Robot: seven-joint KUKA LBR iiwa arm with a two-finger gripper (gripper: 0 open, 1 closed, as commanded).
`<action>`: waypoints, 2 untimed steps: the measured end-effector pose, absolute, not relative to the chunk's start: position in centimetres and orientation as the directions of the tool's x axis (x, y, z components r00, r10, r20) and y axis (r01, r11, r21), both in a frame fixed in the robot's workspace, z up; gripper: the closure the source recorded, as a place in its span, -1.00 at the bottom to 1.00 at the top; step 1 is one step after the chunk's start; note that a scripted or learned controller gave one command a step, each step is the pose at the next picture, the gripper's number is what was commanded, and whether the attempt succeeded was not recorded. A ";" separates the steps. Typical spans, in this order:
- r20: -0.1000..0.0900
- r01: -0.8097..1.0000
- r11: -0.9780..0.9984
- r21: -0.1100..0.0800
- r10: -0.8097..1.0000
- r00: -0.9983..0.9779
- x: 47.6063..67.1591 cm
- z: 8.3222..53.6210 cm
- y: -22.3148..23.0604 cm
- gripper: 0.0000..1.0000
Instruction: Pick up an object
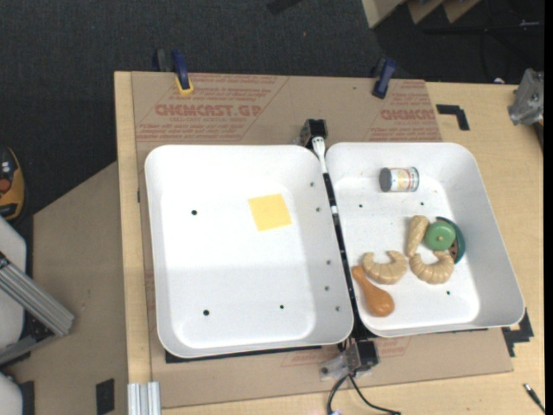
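Two white bins on a cardboard-covered bench, viewed from above at a slant. Nearest us in the right bin [484, 223] lies an orange pear-shaped piece [374, 295] by the divider, its long axis running diagonally, narrow end toward the upper left. Just beyond it we see two tan croissant-like pieces [386, 267] [432, 269], curved and close together; the right one touches a green ring [444, 236]. Farther back, well apart, a small jar [398, 179] lies on its side, long axis left to right. The left bin [173, 232] bears a flat yellow square [270, 212]. We cannot tell the gripper's state. We judge the jar the easiest target: isolated, toward the arm's side, best grasped across its short axis.
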State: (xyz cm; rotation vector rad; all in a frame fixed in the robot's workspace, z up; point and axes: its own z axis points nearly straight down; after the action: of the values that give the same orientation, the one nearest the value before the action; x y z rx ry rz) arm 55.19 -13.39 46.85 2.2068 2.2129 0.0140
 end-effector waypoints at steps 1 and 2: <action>0.003 1.000 0.002 -0.012 1.000 -0.002 51.6 36.3 -10.2 1.00; -0.005 1.000 -0.005 0.004 1.000 0.005 53.6 36.7 -16.5 1.00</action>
State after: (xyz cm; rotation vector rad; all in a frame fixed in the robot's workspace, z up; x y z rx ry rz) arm 53.59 -16.47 36.67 2.2225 2.2119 -0.0008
